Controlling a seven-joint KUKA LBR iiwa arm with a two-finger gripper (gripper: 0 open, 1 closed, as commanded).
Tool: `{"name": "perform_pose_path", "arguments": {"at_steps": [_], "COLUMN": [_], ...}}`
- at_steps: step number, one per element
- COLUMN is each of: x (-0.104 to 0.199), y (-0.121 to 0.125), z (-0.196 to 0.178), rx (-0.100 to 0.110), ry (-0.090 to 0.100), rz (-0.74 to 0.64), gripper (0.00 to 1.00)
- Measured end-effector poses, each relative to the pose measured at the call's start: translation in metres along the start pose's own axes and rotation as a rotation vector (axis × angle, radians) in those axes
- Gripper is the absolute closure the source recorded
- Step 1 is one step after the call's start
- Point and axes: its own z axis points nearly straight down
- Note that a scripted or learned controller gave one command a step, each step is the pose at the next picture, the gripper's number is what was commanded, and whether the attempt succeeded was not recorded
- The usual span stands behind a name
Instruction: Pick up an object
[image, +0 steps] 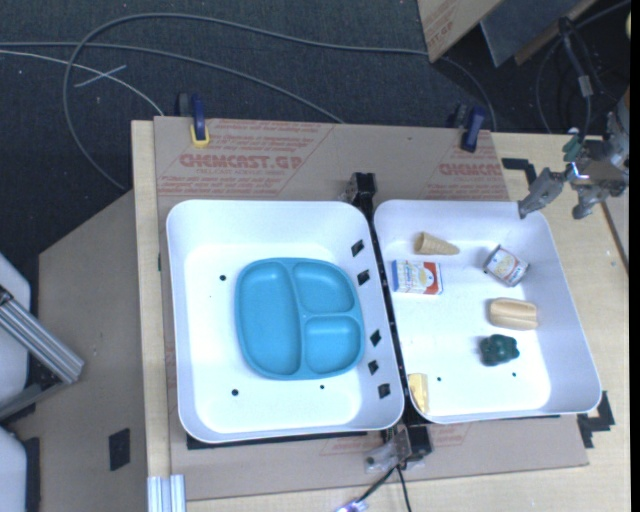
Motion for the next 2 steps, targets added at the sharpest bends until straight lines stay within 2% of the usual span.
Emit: {"name": "perform_pose_path", "arguments": {"at_steps": [2], "x": [-0.004], "y": [0.017], "z": [0.108], "rx": [0.005], "ry": [0.001], "rz": [-0.001], "gripper": [0.0]}}
